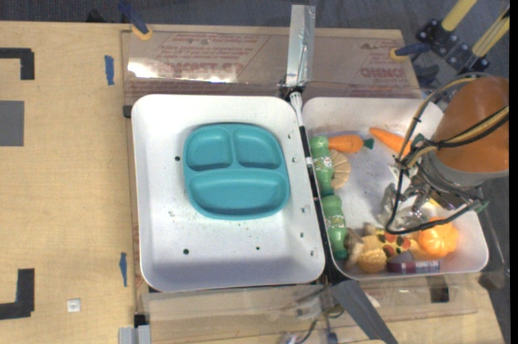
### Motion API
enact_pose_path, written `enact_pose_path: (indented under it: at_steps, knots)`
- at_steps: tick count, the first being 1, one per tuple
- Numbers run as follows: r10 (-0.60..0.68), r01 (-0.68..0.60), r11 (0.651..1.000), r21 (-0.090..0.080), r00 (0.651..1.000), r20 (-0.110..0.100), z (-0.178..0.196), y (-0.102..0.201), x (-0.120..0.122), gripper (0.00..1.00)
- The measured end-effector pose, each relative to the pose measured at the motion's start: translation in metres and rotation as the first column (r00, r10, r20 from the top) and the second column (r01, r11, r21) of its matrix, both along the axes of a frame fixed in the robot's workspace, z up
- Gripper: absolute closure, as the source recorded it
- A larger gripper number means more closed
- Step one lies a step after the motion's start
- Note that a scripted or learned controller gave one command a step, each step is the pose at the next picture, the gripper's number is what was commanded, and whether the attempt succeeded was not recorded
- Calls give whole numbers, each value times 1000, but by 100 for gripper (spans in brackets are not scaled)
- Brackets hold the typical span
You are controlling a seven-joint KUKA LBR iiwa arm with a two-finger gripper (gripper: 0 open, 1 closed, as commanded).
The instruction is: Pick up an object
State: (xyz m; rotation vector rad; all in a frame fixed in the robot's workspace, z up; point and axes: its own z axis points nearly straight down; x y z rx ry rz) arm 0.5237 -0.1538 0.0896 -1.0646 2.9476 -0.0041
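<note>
The right bin holds a pile of toy foods. An orange carrot and a second carrot lie near its back. Two green bottles line its left wall, with a beige ridged piece beside them. An orange fruit, a tan bread roll and a purple-and-red item crowd the front. My gripper hangs low over the right half of this bin, just above and left of the orange fruit, with cables draped around it.
The left bin carries a teal divided plate at its middle. A metal divider stands at the back between the bins. The orange-banded wrist overhangs the right bin's right side.
</note>
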Motion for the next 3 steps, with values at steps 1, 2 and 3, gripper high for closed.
enact_pose_path:
  at_steps: [1,2,3]
  knots:
    - [175,-175,985,-5,985,8,1,14,-16,100]
    - [107,-107,994,-3,994,6,0,-28,30,100]
    - [-20,20,1000,0,1000,4,-1,-64,87,100]
